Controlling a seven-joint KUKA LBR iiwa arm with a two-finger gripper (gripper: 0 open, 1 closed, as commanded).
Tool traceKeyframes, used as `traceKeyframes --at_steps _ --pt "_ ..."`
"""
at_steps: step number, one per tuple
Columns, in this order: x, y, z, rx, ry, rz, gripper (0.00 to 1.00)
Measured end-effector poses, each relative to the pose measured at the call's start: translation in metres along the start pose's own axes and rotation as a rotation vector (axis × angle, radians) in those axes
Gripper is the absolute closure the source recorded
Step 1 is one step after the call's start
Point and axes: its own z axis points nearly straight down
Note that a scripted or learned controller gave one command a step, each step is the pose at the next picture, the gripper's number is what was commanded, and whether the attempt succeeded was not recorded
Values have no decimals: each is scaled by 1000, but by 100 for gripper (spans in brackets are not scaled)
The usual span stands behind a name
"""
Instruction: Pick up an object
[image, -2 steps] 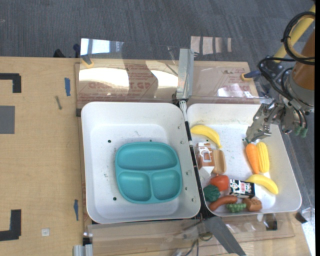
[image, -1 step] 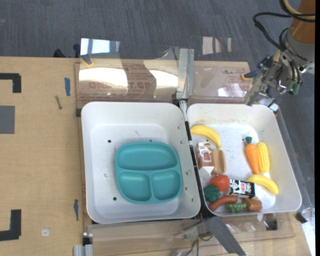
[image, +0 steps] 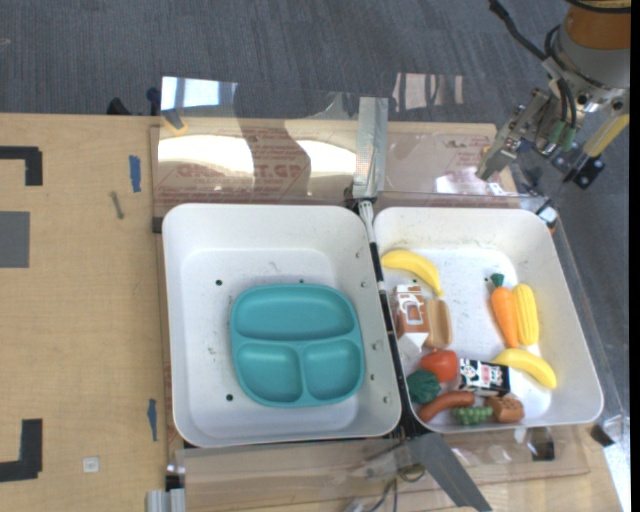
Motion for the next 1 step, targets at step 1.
traceKeyframes --at_steps 1 --pt "-12 -18 27 6 9 281 100"
